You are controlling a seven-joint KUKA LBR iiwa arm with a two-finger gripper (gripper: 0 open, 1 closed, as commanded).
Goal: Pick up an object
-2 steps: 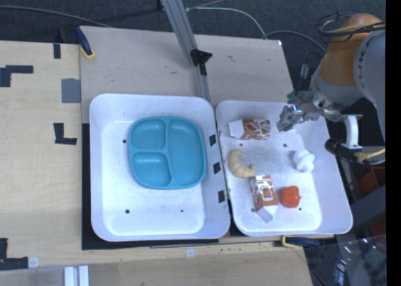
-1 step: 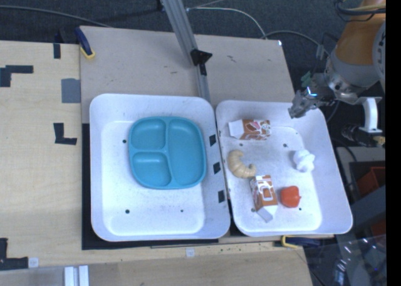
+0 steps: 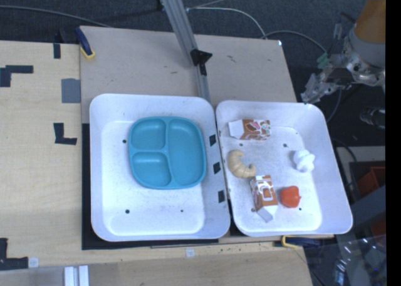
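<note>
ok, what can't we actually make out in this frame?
- Gripper: small and blurred at the camera view's upper right; finger state unreadable.
- Arm: cut off by the top and right edges.
- Two cartons: print too small to read.
- White object: blends into the right bin; identity unclear.

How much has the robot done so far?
Nothing is picked up yet. The pincer hangs past the right bin's far corner. The croissant, two cartons, the tomato and the white lump all lie inside. Choosing and grabbing one remain.
</note>
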